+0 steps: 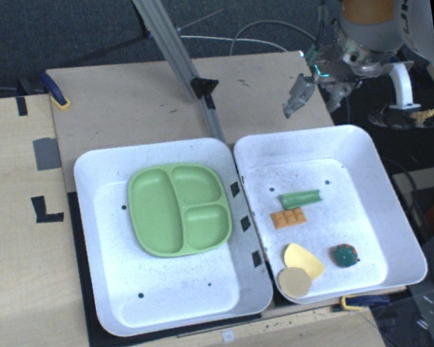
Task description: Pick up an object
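Observation:
In the right bin point(359, 147) lie a green stick-shaped piece point(300, 197), an orange waffle-like block point(287, 218), a yellow wedge point(303, 259), a tan round disc point(294, 282) and a small dark green and red ball point(344, 255). The gripper point(300, 98) hangs above the bench beyond the right bin's far edge, well clear of all these objects. Nothing shows between its fingers.
The left bin point(107, 250) holds a green divided plate point(179, 208). A grey metal pole point(174, 46) slants down to the seam between the bins. Cables trail behind the right bin on the bench.

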`<state>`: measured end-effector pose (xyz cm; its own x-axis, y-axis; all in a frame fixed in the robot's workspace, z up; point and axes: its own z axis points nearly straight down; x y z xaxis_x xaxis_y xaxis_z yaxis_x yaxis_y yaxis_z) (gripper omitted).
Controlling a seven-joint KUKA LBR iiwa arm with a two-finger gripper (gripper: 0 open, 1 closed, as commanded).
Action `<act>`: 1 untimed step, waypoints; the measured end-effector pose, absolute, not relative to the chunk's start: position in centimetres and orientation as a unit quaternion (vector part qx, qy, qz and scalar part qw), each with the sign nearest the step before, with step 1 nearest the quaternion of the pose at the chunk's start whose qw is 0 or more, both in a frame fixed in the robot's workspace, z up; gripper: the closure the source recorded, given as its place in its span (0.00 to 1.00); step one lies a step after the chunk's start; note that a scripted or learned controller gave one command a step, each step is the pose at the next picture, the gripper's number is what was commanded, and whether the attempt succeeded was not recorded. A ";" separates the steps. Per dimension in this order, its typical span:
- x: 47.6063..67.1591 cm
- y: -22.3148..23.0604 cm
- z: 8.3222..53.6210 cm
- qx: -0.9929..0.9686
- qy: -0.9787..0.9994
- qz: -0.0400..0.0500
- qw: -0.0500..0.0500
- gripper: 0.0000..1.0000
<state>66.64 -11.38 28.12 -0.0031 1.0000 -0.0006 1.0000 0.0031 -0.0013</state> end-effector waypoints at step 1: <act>66.6 -11.4 28.1 -0.706 -0.708 0.001 0.000 0.00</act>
<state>66.64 -11.39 28.12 -0.0029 1.0000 -0.0011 1.0000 0.0029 -0.0013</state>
